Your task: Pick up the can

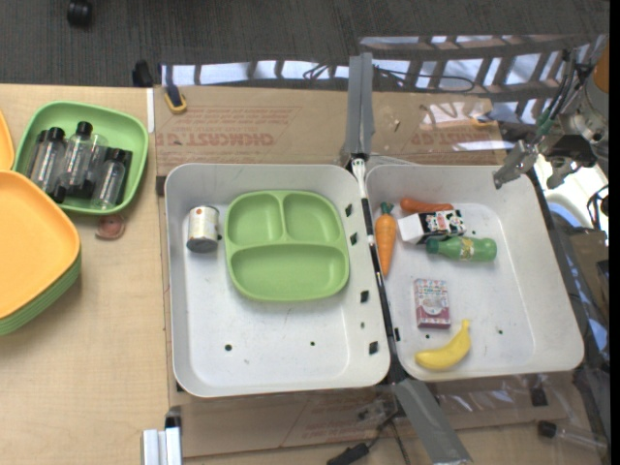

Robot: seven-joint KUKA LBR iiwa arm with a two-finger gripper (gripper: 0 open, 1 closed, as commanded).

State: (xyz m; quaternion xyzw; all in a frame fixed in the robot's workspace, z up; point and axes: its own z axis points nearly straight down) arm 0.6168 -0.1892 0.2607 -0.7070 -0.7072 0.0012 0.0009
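In the left bin (pixel 184 356), the can (pixel 202 229) is lying untouched beside the green tray (pixel 287 244), gripper (pixel 513 168) hanging far right, fingers' state unclear, pickup still undone.

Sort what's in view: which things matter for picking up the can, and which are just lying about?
Belongs to the job:
can, left bin, gripper

Lying about:
green divided plate, carrot, green bottle, banana, card box, milk carton, vial tray, orange plates
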